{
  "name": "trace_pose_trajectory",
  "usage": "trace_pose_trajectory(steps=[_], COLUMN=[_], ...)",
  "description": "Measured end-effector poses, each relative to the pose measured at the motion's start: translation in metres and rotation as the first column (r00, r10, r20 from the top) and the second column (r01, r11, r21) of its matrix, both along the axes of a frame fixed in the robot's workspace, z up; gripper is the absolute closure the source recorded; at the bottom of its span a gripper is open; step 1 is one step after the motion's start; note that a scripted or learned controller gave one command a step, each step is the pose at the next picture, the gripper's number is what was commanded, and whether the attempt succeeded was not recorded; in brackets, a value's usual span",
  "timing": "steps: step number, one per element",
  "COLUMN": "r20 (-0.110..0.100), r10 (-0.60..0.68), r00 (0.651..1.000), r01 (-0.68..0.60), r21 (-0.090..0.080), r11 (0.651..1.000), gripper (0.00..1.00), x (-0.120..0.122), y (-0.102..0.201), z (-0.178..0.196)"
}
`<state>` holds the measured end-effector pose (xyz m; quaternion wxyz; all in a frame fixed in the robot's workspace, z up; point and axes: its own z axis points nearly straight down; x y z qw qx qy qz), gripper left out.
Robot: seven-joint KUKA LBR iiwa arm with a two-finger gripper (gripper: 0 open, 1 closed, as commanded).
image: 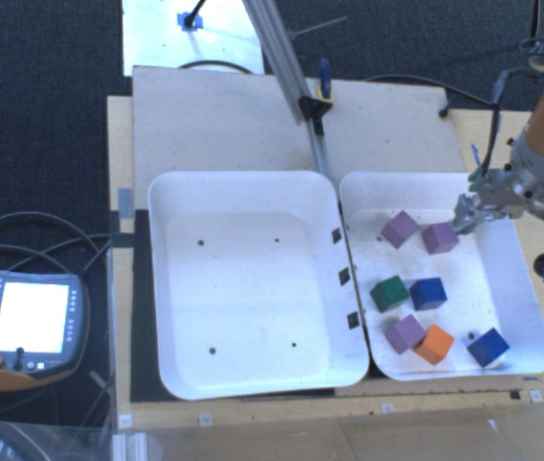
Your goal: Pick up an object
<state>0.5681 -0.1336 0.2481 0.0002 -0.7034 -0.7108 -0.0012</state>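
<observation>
Dark carpet surrounds your bench (387, 123), which carries two white bins side by side. Nearest you, in the front of the right bin (522, 286), sit a blue cube (488, 347), an orange cube (434, 344) and a purple cube (406, 332) touching it. Behind those, near the bin's middle, a green cube (388, 293) and a second blue cube (428, 293) stand just beside each other. Farther back lie two more purple cubes; the right one (439, 238) is the likely target. The tool (471, 215) hangs just beside it, at its upper right corner, close enough that you cannot tell whether they touch. From the tool, that cube lies down and to the left. You cannot tell how far the tool is open, and nothing is seen held in it. The left bin (171, 286) stands beside all this.
</observation>
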Motion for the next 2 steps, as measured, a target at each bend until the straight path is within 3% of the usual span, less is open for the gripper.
trace_pose_trajectory(steps=[2], r20=[0.001], r10=[0.001], r00=[1.000], r01=[-0.001], r21=[0.000], r11=[1.000], gripper=[1.00], x=[-0.011], y=[0.107], z=[0.009])
